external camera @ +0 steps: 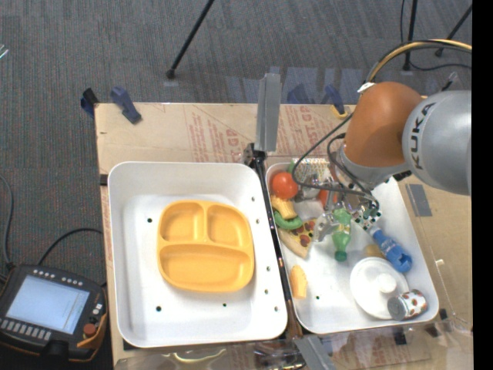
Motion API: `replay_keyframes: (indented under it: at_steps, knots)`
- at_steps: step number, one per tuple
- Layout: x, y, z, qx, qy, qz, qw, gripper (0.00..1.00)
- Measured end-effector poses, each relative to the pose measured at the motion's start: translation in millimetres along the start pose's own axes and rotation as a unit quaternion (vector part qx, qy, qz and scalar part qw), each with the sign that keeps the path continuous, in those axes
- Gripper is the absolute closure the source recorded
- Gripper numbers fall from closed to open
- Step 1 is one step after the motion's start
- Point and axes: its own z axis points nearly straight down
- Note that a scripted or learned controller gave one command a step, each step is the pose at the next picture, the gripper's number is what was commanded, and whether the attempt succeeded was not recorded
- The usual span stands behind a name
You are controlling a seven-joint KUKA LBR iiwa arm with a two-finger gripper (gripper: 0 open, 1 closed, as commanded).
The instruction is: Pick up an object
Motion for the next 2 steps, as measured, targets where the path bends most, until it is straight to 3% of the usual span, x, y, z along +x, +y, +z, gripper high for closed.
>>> replay_keyframes:
  at_steps: [1,2]
  knots:
    - [52.2,7.1,0.3,0.000,0.001,0.005,1.0000,0.00]
    - [55.7,-57.1,-2.0,0.000,0.000,0.021,0.9998,0.00]
